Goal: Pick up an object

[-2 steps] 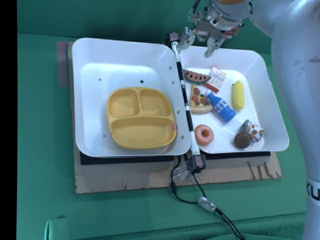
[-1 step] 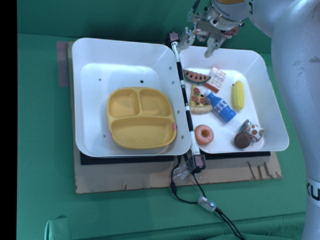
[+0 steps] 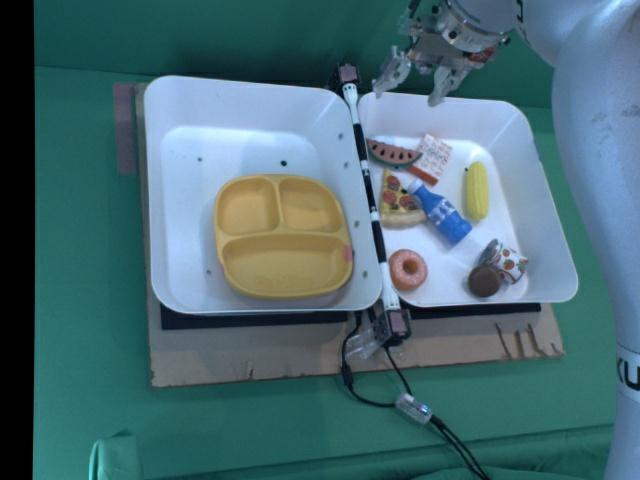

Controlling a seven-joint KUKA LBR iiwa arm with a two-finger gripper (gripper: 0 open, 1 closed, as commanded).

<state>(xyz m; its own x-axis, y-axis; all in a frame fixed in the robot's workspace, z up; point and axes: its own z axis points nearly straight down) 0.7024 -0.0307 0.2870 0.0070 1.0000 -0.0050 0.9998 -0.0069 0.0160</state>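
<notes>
Cable (image 3: 400,393) ran off the near edge of the cardboard base (image 3: 200,358), which sat under both bins.

Left bin (image 3: 170,128) held a yellow tray (image 3: 283,236) with three compartments, nothing in them.

Right bin (image 3: 530,168) held all the candidate objects. Nearest: donut (image 3: 408,269) by the divider, and at the near right corner a brown round piece (image 3: 485,281) touching a patterned cup (image 3: 507,260) lying on its side. Mid-bin: pizza slice (image 3: 398,201) with the blue bottle (image 3: 440,214) lying just beside it at a slant; corn cob (image 3: 477,190) apart to the right. Farther back: watermelon slice (image 3: 392,152) and a small red-and-white packet (image 3: 432,157), close together.

Gripper (image 3: 420,80) hung above the far rim of the right bin, near the divider. Its two fingers stood spread apart with nothing between them.

Progress, judged: no object grasped or lifted; every item lay on the bin floor. Left to do: choose a target, descend, close, lift. Watermelon and packet lay nearest beneath the gripper, so likely candidates; both looked flat, which may make a pinch awkward.
</notes>
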